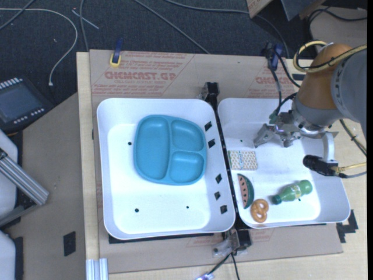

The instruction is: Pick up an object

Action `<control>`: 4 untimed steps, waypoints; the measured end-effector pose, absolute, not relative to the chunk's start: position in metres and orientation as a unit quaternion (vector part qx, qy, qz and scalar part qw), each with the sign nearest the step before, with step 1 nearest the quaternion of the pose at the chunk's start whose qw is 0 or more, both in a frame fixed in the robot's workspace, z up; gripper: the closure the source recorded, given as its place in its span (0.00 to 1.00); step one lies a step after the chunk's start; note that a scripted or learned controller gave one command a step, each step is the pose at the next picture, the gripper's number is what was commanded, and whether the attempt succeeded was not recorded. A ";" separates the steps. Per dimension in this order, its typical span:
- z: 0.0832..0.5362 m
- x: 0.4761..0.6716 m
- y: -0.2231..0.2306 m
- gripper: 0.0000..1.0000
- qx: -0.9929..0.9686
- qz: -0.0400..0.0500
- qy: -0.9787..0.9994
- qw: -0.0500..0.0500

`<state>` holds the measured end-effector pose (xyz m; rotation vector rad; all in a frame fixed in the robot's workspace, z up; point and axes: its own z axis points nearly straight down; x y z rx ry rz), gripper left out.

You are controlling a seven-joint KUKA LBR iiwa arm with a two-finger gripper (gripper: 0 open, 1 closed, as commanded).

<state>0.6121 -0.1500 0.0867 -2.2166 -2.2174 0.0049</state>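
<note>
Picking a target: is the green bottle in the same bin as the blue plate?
No, the green bottle lies in the right bin, while the blue plate sits in the left bin.

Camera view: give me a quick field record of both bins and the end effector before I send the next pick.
left bin: holds a blue divided plate
right bin: holds four small items
patterned square: near the divider, flat
watermelon slice: below the square, by the divider
pretzel: near the front edge
green bottle: lying on its side, right of the pretzel
end effector: over the upper part of the right bin, fingers spread, nothing between them
arm: reaches in from the right
</note>
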 end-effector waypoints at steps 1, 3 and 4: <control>0.102 0.614 -0.150 1.00 -0.707 -0.001 -0.707 0.000; 0.211 0.616 -0.148 1.00 -0.706 -0.002 -0.708 -0.003; 0.255 0.619 -0.149 1.00 -0.707 -0.002 -0.708 -0.002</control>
